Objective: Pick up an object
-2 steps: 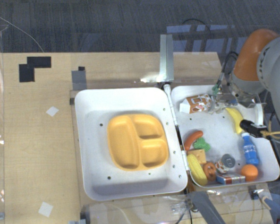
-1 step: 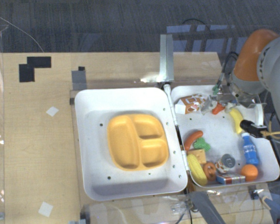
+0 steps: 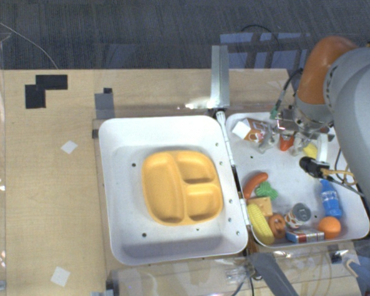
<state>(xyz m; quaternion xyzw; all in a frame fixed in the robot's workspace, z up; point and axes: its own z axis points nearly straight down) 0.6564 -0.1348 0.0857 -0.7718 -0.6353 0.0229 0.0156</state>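
Red object (image 3: 286,142) below end effector (image 3: 285,129), seemingly upright, long axis unclear; end effector grip state cannot tell.

Two white bins sit side by side on the counter (image 3: 44,203): the left bin (image 3: 122,198) carries one yellow divided tray (image 3: 181,187), and the right bin (image 3: 358,218) carries a jumble of small items. Among these I count one corn cob (image 3: 259,216), one blue bottle (image 3: 330,201), one orange ball (image 3: 330,226), one red sausage-shaped toy (image 3: 255,182) and one round tin (image 3: 301,213); the others are too crowded to count.
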